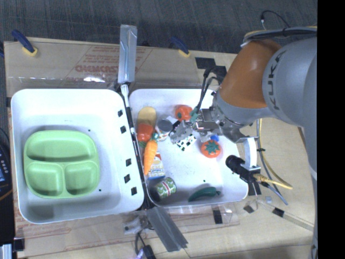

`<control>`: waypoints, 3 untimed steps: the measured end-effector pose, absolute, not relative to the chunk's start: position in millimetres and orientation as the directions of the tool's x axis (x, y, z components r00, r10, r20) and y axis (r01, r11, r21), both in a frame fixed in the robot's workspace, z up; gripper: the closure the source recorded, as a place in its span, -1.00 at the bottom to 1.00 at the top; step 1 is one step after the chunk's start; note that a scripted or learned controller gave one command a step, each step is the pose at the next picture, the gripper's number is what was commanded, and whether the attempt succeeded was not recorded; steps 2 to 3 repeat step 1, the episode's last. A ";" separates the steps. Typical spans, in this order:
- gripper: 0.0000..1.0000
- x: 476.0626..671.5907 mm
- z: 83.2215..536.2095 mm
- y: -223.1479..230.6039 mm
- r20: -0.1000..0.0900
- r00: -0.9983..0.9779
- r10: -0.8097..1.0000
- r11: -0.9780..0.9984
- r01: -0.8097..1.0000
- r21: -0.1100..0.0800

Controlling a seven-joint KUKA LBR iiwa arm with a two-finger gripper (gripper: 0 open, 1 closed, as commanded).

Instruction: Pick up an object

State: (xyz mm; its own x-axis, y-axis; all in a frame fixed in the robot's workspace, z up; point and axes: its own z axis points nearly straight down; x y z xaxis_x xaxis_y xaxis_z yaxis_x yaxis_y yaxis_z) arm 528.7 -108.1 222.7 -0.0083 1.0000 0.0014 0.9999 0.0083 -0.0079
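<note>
Two white bins share the bench. Whether my gripper (182, 134) is spread or closed, I cannot tell; it hangs low in the right bin (237, 190) over a die (186, 142), the nearest pick, tomato (211, 148) just right.

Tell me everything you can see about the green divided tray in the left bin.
The green tray is a pale lime green dish that looks like smooth plastic, with rounded corners and a raised rim. It has three compartments: one long one across the far side and two smaller ones side by side on the near side. It lies flat and right way up on the floor of the left bin, toward that bin's left half. Only the bin floor touches it.
</note>
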 end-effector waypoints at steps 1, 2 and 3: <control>-1.00 570.6 153.3 -187.1 0.000 0.021 1.000 -0.021 1.000 -0.009; -1.00 570.6 153.3 -187.1 0.000 0.021 1.000 -0.021 1.000 -0.009; -1.00 570.6 153.3 -187.1 0.000 0.021 1.000 -0.021 1.000 -0.009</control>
